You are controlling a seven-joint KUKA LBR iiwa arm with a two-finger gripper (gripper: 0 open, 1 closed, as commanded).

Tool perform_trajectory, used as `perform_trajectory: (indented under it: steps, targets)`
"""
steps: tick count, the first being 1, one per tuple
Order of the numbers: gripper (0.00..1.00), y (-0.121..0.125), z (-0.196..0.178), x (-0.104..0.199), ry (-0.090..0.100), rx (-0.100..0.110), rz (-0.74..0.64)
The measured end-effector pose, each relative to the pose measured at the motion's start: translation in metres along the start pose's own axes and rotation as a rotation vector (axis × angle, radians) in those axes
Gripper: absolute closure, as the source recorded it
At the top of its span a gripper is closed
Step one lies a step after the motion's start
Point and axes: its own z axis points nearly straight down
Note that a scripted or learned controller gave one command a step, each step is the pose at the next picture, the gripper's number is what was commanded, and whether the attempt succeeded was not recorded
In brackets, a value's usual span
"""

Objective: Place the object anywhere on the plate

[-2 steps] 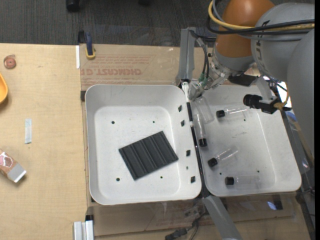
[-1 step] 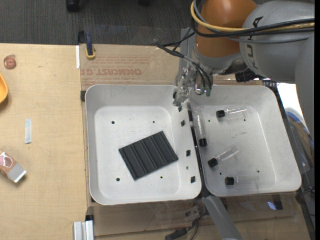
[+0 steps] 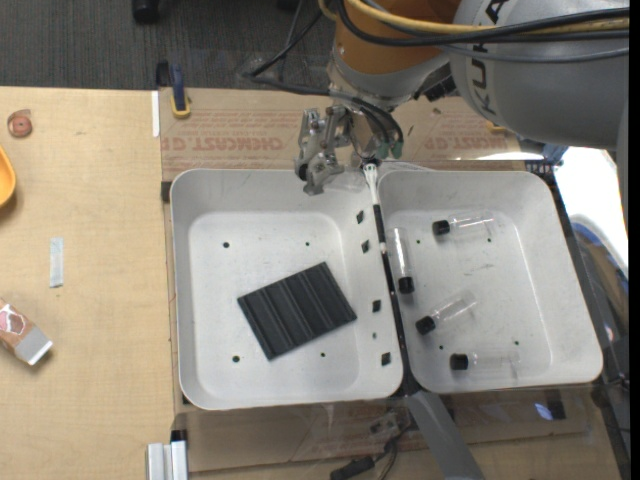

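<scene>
Vials (image 3: 462,228) lie in right bin (image 3: 575,268), well apart from pincer (image 3: 320,173).

Bright, even overhead light washes out the two white bins (image 3: 190,268), hiding detail at their rims. Soft shadows only. The arm (image 3: 520,38) at upper right looms slightly blurred; glare at right edge.

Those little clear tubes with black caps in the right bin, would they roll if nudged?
Probably: the clear tubes look round and lie on their sides on the smooth white bin. They appear small and light, and possibly slippery to pinch.
</scene>
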Motion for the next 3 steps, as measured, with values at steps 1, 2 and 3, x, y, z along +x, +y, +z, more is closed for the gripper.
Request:
perform_trajectory:
  steps: [1,2,3]
  targets:
    - [1.00,-0.031,-0.043,-0.003,-0.001,0.000,-0.224]
    - [1.00,-0.050,-0.010,0.002,0.001,-0.002,-0.560]
    - [1.00,-0.062,-0.027,0.004,-0.001,-0.002,-0.963]
